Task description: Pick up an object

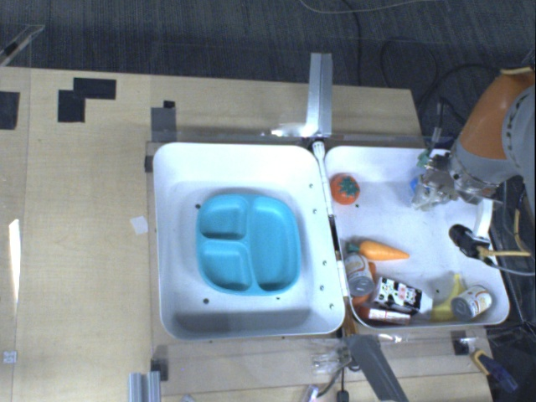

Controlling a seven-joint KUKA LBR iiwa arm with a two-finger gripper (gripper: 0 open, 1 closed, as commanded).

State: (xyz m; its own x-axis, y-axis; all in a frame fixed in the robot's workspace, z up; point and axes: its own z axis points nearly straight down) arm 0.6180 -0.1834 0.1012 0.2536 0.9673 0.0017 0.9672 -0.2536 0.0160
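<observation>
My gripper hangs low over the back right part of the right bin, with the grey arm and its orange band behind it at the right edge. A small bluish patch shows at the gripper's left side; I cannot tell what it is. In this bin lie a red-orange tomato-like ball at the back left, an orange carrot in the middle, a small can at the left wall, a black printed box at the front, a yellow piece and a tin at the front right.
The left bin holds a blue divided tray in its middle. A metal post rises behind the wall between the two bins. The floor of the right bin between the tomato and the gripper is bare white.
</observation>
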